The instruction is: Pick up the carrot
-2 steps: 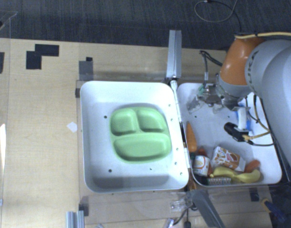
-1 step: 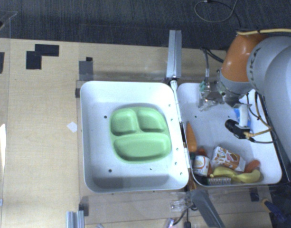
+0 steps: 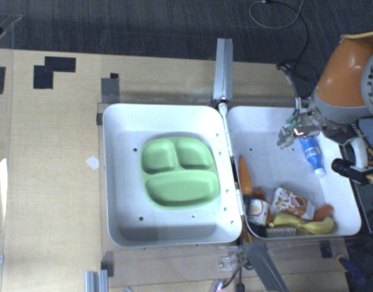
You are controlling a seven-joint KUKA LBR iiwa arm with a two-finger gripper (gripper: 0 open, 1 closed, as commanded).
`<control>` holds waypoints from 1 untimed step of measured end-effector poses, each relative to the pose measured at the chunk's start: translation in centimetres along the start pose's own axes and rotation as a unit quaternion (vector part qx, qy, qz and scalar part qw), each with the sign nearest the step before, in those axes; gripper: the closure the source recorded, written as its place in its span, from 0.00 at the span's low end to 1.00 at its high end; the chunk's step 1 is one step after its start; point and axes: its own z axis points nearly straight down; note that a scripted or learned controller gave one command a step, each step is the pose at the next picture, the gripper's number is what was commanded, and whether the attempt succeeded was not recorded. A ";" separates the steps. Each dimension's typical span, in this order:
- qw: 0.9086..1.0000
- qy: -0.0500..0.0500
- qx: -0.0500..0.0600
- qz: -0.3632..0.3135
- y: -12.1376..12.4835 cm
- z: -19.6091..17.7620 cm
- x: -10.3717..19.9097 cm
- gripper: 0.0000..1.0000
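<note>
The carrot [image 3: 244, 175] is orange and slim. It lies lengthwise against the left wall of the right bin [image 3: 265, 132], just above a small can [image 3: 256, 211]. My gripper [image 3: 293, 131] hangs over the bin's far right part, well up and right of the carrot and apart from it. A blue bottle [image 3: 311, 153] lies just below and right of the gripper; whether they touch is unclear.
Along the right bin's near edge lie a printed carton [image 3: 292, 203], a yellow banana [image 3: 305, 227] and a reddish sausage [image 3: 324, 212]. The left bin [image 3: 119, 163] holds a green divided plate [image 3: 177, 170]. A metal rail [image 3: 223, 72] stands between the bins.
</note>
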 end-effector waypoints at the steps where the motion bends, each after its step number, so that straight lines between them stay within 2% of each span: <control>1: 1.000 -0.001 0.000 0.006 -1.1 1.0 -9.1 1.00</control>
